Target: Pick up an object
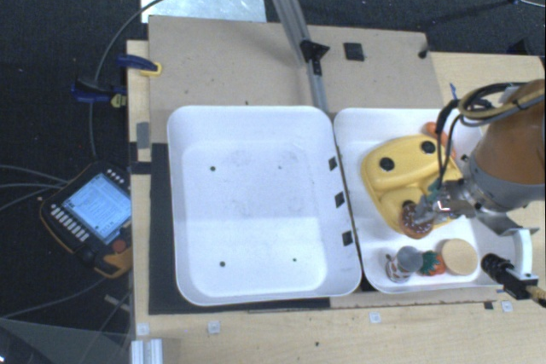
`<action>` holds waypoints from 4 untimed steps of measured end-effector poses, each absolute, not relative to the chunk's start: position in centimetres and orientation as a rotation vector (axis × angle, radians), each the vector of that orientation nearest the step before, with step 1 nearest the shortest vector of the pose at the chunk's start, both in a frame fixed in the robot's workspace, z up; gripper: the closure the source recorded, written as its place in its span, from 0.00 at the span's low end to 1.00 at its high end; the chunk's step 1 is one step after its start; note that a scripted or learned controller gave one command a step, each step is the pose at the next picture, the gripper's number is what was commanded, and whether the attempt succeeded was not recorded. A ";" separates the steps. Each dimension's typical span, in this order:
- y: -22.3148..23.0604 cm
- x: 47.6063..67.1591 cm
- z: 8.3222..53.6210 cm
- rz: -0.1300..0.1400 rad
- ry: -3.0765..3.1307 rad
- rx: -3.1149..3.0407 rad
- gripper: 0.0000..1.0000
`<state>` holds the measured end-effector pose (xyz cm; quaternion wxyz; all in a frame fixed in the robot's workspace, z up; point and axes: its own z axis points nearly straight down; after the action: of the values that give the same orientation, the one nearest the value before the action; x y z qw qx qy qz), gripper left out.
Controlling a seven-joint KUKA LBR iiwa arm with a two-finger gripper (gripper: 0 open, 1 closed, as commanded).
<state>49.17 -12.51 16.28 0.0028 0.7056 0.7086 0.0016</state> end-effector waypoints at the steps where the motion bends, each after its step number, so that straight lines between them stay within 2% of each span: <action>1: -11.9 49.1 20.9 0.006 2.223 2.212 1.00; 2: -11.9 49.3 24.0 0.005 2.224 2.212 1.00; 4: 0.4 51.3 23.7 0.006 2.235 2.208 1.00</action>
<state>51.30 0.38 23.72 0.0000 0.7028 0.7114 0.0019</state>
